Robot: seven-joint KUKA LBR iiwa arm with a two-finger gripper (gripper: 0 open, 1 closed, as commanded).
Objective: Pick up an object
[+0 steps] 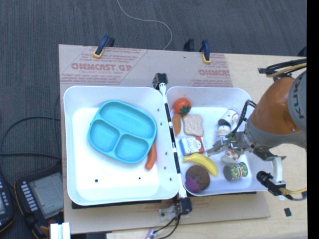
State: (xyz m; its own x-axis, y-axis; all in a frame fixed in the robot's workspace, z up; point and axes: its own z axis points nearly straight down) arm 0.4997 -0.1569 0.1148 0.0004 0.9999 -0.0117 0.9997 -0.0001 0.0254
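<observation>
Right of centre, over the right bin (242, 94), your gripper (225, 144) is hovering just above a small white item (231, 156); grip state: cannot tell. 1 banana (201, 162) and 1 green can (236, 171) are lying near, probably next candidates.

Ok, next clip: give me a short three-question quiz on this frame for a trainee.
1. True or false: the blue divided plate lies in the left bin.
2. Which item lies right beside the banana? A) the slice of bread B) the dark round fruit C) the tomato
3. Which bin is the gripper over?

Key: 1 true. 2 B. 3 the right bin.
</observation>
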